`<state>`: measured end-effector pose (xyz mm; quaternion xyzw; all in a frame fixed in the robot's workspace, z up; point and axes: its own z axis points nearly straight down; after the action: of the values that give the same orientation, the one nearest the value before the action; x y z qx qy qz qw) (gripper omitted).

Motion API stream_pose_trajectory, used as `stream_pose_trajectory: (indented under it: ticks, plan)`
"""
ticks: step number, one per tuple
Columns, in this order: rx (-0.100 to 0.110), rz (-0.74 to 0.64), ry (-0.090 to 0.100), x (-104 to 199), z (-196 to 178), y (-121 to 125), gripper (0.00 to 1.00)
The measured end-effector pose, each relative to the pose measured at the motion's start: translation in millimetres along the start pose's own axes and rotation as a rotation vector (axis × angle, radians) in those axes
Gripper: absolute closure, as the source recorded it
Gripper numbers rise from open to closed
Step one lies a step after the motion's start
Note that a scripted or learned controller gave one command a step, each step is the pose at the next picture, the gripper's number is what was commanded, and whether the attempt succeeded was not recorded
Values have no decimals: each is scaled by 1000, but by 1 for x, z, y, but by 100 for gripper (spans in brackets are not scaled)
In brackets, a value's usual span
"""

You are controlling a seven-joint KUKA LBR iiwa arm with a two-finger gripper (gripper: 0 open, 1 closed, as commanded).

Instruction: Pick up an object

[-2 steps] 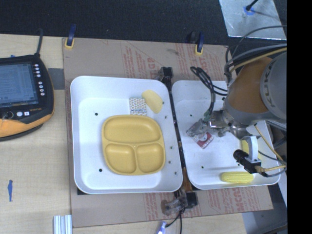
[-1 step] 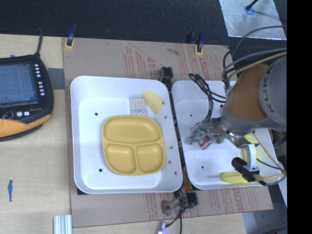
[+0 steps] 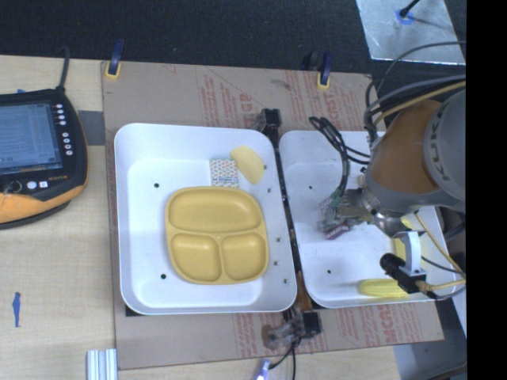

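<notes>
Apparently a small purplish-grey object (image 3: 336, 225) is being targeted; it is lying in the right bin (image 3: 317, 283), near that bin's middle, just beside the gripper (image 3: 345, 209). It is being judged light and probably soft or crumpled, so a pinch across its narrow middle is being thought best. Its outline is looking irregular and blurred, and its kind cannot be told. The state of the jaws cannot be told, since the wrist is being seen from above with cables in front. A yellow banana-like object (image 3: 380, 289) is lying by the same bin's near edge. In the left bin (image 3: 135, 212) a yellow divided plate (image 3: 216, 234), a pale yellow piece (image 3: 249, 163) and a small patterned packet (image 3: 224, 173) are being kept.
</notes>
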<state>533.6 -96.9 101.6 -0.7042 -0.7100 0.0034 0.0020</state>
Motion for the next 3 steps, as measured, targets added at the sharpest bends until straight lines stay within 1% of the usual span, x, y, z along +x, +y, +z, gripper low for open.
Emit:
stream_pose_trajectory:
  ticks: [1, 2, 3]
  plan:
    - [0, 0, 0, 0, 0, 0, 0]
    - [2, -4, -2, -1, -10, 0, 100]
    - [1, -3, -2, -1, -10, 0, 0]
